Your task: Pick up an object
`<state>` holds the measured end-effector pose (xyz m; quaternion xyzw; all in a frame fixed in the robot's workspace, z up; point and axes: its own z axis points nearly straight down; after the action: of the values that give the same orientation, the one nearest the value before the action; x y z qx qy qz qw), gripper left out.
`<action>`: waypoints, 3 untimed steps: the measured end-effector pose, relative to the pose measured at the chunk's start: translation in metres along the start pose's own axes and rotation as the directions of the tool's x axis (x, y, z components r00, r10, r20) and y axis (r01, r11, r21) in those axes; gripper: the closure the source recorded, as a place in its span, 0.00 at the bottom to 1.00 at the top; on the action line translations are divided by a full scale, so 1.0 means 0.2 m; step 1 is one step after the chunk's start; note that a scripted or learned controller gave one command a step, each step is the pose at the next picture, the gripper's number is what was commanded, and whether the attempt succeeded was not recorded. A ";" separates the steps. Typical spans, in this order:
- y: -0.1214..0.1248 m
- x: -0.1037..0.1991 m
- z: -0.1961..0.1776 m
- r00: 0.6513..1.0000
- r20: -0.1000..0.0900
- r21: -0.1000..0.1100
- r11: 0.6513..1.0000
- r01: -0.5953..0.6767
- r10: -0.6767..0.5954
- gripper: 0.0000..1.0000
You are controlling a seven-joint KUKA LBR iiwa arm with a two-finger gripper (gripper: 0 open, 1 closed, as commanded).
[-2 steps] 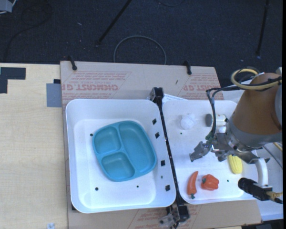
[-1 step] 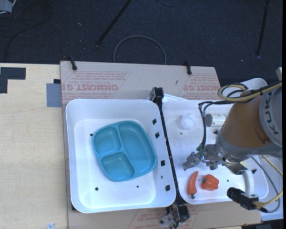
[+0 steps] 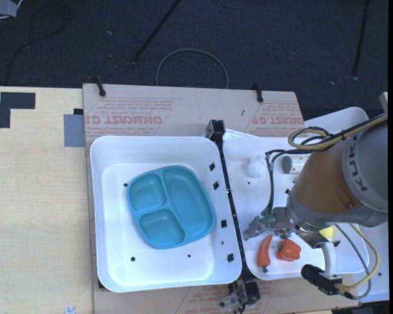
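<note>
My gripper (image 3: 261, 226) hangs low over the near part of the right bin (image 3: 243, 175), below the grey arm with its orange band (image 3: 321, 182). Just under it lies a long red-orange chili-shaped piece (image 3: 264, 251), and to that piece's right sits a red pepper-like piece (image 3: 289, 250). A yellow bit (image 3: 327, 232) peeks out from under the wrist. A small white round object (image 3: 255, 168) rests farther back in the same bin. The arm hides much of the bin's right side.
The left bin (image 3: 111, 175) holds a blue three-compartment plate (image 3: 171, 205). A black divider (image 3: 224, 201) runs between the two bins. Cables (image 3: 344, 277) loop near the right bin's front corner.
</note>
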<state>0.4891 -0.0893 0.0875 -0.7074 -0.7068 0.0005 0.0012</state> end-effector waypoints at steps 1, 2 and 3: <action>0.00 -0.01 -0.05 1.000 -0.001 0.000 1.000 -0.008 0.008 1.00; -0.03 -0.01 -0.27 1.000 0.001 -0.002 1.000 -0.004 0.004 1.00; -0.03 -0.05 -0.49 1.000 0.001 -0.003 1.000 -0.005 0.005 1.00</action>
<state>0.4835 -0.0987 0.1859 -0.7090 -0.7052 -0.0002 -0.0002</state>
